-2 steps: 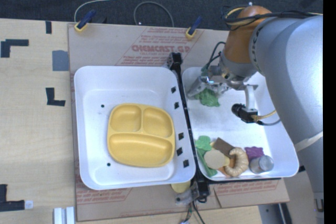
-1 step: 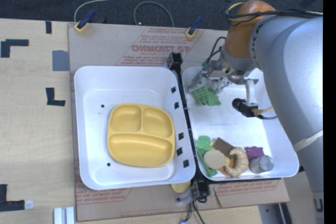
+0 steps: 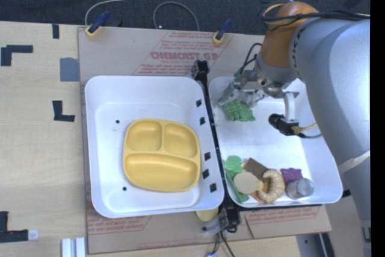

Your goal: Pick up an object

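My gripper point(image 3: 238, 100) hangs over the far left corner of the right bin point(image 3: 264, 138). Its fingers are open, spread to either side of the top of a crumpled green leafy toy point(image 3: 239, 111) that lies on the bin floor. The fingertips are at or just above the toy's upper edge, and nothing is held between them. Along the bin's near edge lie a green leaf piece point(image 3: 232, 164), a brown block point(image 3: 256, 167), a tan disc point(image 3: 245, 182), a tan ring-shaped pastry point(image 3: 272, 185), a purple piece point(image 3: 292, 175) and a grey can point(image 3: 301, 188).
The left bin point(image 3: 102, 129) holds a yellow divided plate point(image 3: 161, 153). A black divider with clips point(image 3: 207, 129) runs between the bins. The grey arm point(image 3: 337, 81) covers the right bin's far right side, and a black cable fitting point(image 3: 281, 123) hangs near the green toy.
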Tool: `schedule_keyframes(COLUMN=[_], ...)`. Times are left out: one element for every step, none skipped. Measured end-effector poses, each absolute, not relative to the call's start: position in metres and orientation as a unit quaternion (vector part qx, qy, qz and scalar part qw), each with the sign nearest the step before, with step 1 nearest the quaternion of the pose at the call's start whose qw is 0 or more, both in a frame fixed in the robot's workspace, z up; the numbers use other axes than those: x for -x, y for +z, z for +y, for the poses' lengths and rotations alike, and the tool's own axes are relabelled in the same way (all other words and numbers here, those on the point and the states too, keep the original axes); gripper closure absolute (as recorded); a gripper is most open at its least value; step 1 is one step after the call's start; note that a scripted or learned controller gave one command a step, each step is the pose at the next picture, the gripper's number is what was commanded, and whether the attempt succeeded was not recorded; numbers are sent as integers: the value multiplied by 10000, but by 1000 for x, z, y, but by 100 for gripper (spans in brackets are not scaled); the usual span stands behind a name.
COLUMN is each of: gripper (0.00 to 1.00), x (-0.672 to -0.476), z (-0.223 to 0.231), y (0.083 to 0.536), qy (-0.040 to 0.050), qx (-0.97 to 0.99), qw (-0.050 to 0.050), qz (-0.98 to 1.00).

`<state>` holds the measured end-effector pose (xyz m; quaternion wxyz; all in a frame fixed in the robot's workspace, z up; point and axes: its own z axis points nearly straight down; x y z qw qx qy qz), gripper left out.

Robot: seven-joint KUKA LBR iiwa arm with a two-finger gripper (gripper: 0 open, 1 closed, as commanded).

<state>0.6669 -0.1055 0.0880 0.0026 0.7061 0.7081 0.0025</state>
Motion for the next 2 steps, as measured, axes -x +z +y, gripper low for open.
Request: schedule_keyframes(gripper=[0, 100], x=[-670, -671], z=[-108, -108], y=[88, 98], qy=[14, 20], qx=[-7060, -7058], qw=[13, 41], qz=[7082, 7083])
